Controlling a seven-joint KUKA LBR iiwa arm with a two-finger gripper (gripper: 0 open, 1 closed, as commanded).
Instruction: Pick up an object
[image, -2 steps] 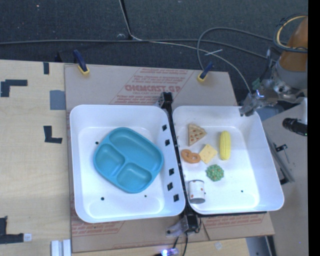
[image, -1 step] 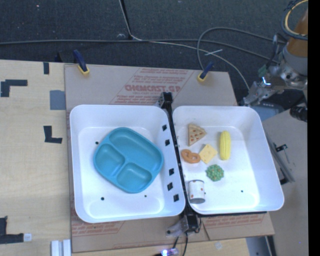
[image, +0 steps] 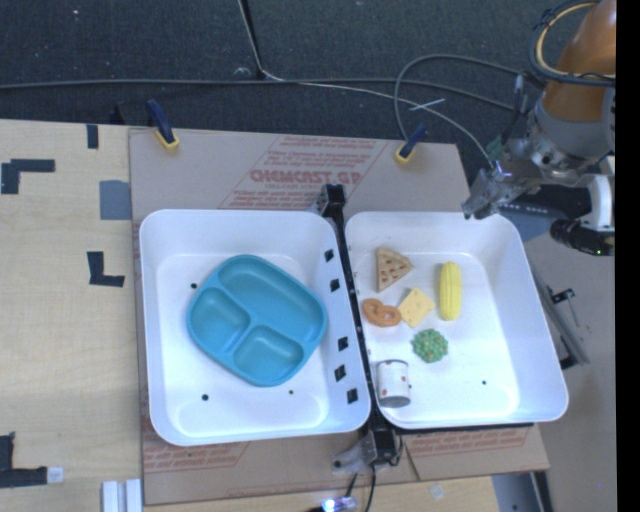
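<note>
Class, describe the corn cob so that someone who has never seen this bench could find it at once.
Start at the right white bin, the one holding small food items. The corn cob lies nearest that bin's right side, next to a yellow cheese wedge. It is the bright yellow, long, ridged piece, lying lengthwise up the picture.
</note>
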